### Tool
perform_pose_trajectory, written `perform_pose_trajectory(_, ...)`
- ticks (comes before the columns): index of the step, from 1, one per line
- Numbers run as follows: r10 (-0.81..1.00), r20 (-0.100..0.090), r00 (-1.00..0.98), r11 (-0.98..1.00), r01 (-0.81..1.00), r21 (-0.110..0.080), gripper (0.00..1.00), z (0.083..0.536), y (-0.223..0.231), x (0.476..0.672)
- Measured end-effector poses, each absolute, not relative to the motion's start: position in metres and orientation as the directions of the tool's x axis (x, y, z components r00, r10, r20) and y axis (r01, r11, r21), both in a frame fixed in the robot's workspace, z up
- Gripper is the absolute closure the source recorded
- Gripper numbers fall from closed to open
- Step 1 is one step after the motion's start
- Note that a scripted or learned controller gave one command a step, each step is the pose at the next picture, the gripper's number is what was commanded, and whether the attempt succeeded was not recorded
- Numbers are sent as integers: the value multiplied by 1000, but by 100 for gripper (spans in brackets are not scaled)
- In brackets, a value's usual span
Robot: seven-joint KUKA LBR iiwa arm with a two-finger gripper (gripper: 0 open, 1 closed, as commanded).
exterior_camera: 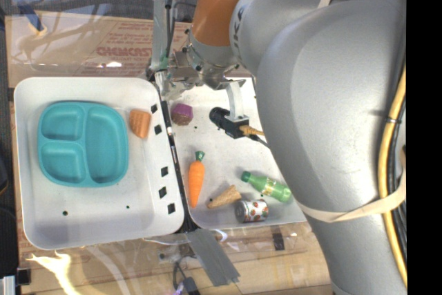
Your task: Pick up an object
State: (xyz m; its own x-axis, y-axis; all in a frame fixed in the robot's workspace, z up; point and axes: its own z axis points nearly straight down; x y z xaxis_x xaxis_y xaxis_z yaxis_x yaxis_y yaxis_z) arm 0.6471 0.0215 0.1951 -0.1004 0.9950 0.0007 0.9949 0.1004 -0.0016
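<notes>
Jaws' state impossible to tell, arm (318,79) covering much of right bin (207,217).

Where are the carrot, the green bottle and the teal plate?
carrot (196,182): camera view, middle of orange body.
green bottle (268,186): camera view, mid-body.
teal plate (103,141): camera view, large right compartment.

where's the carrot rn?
The carrot lies in the right bin, along its left wall, green top pointing up-frame. A purple object sits above it, and a cone lies to its lower right.
</notes>
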Motion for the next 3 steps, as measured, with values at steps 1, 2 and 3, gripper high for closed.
perform_pose_trajectory(1,977,-1,213,-213,977,-6,100,191,82,635)
perform_pose_trajectory(2,908,-1,418,-418,908,-3,100,190,116,648)
perform_pose_trajectory(3,679,-2,734,-734,679,-3,100,191,94,656)
